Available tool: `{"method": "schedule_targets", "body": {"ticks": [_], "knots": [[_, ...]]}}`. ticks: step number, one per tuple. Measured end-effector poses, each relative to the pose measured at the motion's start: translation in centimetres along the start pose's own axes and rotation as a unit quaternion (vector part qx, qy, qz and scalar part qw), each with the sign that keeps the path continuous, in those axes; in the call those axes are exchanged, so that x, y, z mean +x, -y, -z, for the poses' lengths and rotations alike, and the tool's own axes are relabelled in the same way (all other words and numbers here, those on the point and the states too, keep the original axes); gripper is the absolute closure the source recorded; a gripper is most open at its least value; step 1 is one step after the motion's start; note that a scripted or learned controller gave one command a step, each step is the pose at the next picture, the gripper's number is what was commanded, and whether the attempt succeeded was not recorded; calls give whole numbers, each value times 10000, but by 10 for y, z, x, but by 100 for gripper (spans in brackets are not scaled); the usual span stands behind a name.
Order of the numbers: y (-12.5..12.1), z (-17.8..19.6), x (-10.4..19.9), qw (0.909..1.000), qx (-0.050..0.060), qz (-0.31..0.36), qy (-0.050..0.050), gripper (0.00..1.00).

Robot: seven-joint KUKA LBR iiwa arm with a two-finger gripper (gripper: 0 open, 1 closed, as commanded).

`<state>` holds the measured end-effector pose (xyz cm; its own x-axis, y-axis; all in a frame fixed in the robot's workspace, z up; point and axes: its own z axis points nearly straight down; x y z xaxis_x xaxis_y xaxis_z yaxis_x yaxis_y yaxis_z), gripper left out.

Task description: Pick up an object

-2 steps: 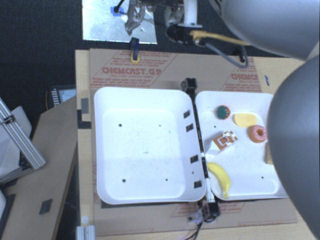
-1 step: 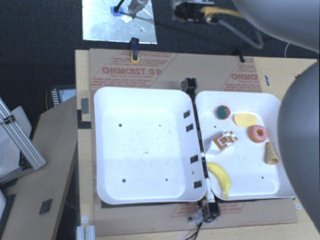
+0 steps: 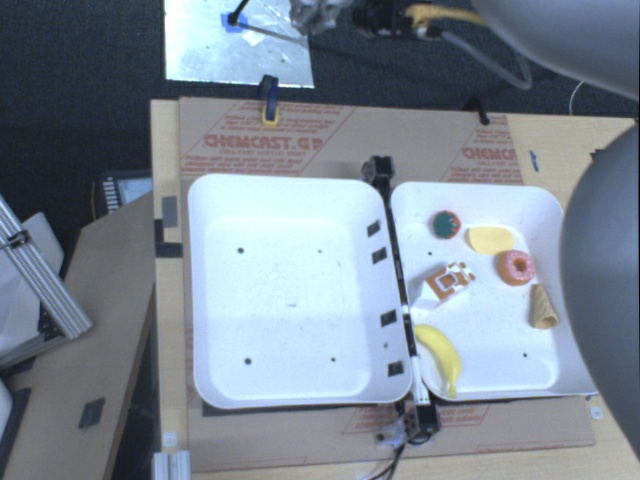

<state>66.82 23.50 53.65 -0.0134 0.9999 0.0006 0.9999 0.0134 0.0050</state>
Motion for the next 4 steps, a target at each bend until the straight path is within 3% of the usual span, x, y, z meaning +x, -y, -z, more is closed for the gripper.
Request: {"method": "schedule_targets", "body": {"ticks": [1, 3, 4], "knots": [[0, -1, 0, 10000, 7, 10, 0, 0], [0, -38, -1, 10000, 24, -36, 3, 0], [0, -26, 0, 10000, 7, -8, -1, 100]]}}
